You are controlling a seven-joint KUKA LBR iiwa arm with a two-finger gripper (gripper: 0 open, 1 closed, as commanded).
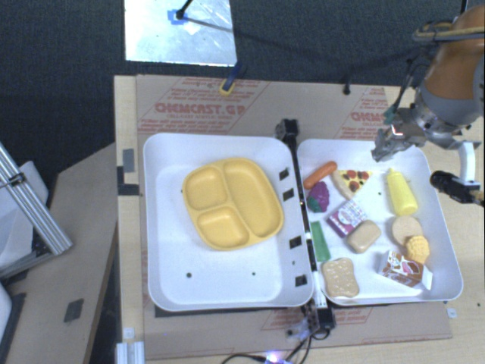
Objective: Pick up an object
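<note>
— Where's the end effector (385, 147) right now?

— Over the far right corner of the right bin (447, 273), hanging above the rim. Whether it's spread or pressed together I can't tell from here, and I see nothing pinched in it.

— And what could it pick?

— All the toys lie in that right bin, nearer and to the left of it. Closest are the pizza slice (353, 180) and the yellow bottle (401, 191), just near of the end effector, none touching it. Left of the pizza there's a carrot (320, 174) with a purple grape bunch (319, 196) beside it.

— Further down?

— A purple-and-white packet (346, 217) against a tan bread roll (364, 236), a green strip (319, 241) along the left wall, a slice of toast (340, 277) at the near edge. On the right, a round cookie (406, 228), a bumpy yellow piece (417, 247), and a small carton (404, 269) lying tipped.

— The other bin?

— The left bin (170, 279) holds a yellow divided tray (232, 202), three compartments, nothing in them. Both bins sit side by side on the table (83, 203).
</note>
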